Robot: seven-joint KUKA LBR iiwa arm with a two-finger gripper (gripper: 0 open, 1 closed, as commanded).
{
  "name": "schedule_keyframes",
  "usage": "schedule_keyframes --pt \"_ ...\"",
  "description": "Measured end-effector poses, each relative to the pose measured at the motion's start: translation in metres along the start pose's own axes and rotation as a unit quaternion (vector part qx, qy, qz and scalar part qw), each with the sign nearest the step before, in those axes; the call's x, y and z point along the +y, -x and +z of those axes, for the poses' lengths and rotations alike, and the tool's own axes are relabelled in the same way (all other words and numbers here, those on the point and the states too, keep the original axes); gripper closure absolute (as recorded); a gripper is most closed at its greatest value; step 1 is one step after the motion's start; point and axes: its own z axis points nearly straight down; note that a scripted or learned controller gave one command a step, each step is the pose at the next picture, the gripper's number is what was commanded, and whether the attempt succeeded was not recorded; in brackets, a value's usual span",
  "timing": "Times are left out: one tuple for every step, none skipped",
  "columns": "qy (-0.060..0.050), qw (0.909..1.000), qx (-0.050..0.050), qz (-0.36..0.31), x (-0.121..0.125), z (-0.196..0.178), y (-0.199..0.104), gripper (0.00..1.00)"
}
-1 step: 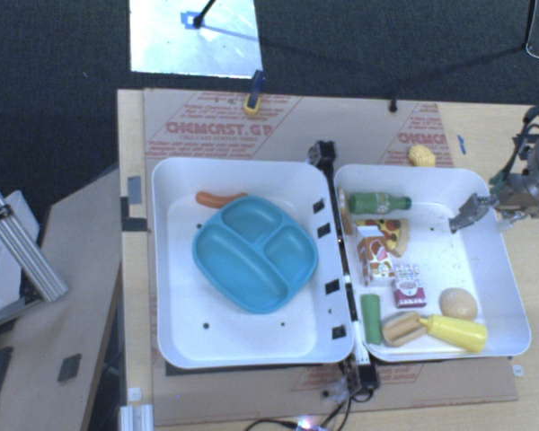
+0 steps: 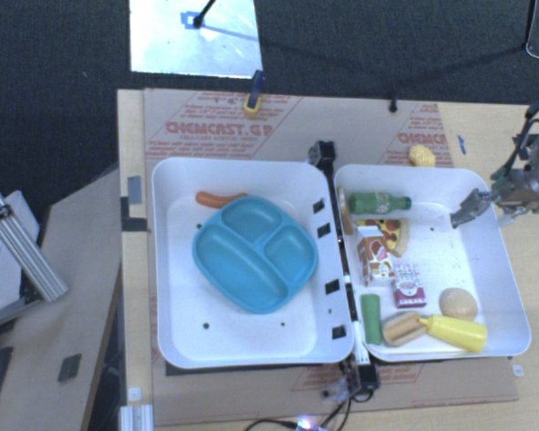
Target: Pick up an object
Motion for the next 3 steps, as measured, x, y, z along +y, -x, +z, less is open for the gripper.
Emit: schedule_keyframes --pt "-0.002 1.0000 0.001 0.001 -0.009 0.054 -0.006 0.00" --pt "-0.001 1.0000 0.000 0.001 0.001 0.108 -0.002 0.00" --pt "-0.001 1.0000 0.000 0.001 0.002 0.149 -0.003 0.00"
